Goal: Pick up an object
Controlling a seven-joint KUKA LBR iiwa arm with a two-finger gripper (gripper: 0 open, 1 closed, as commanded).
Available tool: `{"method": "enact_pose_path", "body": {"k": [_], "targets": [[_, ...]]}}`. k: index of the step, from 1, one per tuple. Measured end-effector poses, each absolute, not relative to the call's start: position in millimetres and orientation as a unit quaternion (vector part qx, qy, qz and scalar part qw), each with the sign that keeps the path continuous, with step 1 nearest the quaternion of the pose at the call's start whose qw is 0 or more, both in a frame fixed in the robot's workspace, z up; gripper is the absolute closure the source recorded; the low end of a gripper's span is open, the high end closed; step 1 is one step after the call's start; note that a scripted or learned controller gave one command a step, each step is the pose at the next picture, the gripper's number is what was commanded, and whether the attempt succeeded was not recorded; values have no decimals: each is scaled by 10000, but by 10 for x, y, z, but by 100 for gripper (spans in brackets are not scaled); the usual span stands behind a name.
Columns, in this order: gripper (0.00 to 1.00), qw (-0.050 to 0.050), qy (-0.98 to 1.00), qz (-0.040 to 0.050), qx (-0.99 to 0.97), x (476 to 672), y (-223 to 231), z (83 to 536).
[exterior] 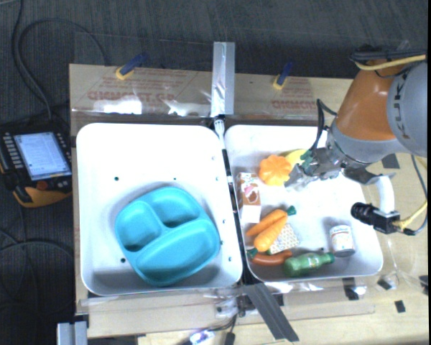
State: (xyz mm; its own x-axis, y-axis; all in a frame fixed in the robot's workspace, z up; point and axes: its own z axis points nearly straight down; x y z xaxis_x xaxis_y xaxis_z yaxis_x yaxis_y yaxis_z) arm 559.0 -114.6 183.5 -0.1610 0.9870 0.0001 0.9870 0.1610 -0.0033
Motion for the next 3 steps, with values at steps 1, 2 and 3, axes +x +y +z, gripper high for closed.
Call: {"method": "enact_pose_path", "body": {"k": [1,2,3], "targets": [[0,12,-7619,12,-6477,5590,-1146,1834],[0,-52,-7638,-42,-6455,4885,-1218,980],[100,-68,-7646,-69,-6444,4912,-1198,1085]]}}
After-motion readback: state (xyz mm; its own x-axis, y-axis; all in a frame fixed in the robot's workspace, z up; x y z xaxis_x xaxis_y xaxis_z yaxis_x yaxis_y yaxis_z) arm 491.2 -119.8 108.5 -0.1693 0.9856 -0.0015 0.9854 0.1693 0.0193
